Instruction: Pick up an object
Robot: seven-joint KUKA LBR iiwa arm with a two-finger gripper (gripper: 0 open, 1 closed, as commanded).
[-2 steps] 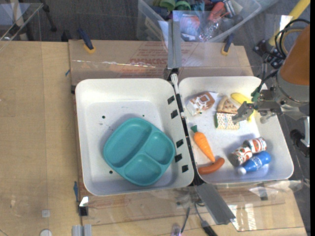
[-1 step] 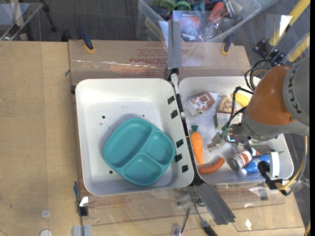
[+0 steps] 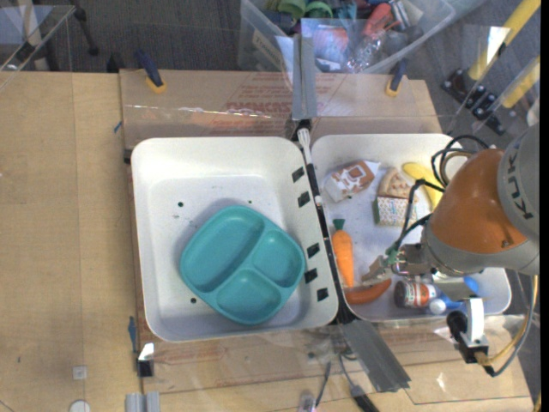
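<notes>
End effector low over right bin, wooden bench, perhaps clutter behind.

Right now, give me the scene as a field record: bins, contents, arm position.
left bin: shallow white bin holding a teal divided plastic plate
right bin: shallow white bin holding toy food
right bin items: orange toy carrot near the divider; red-orange curved piece; small red-labelled can; yellow banana; white wrapped packets
arm: grey with orange band, low over the right bin
gripper: near the can and curved piece
held object: none visible
</notes>
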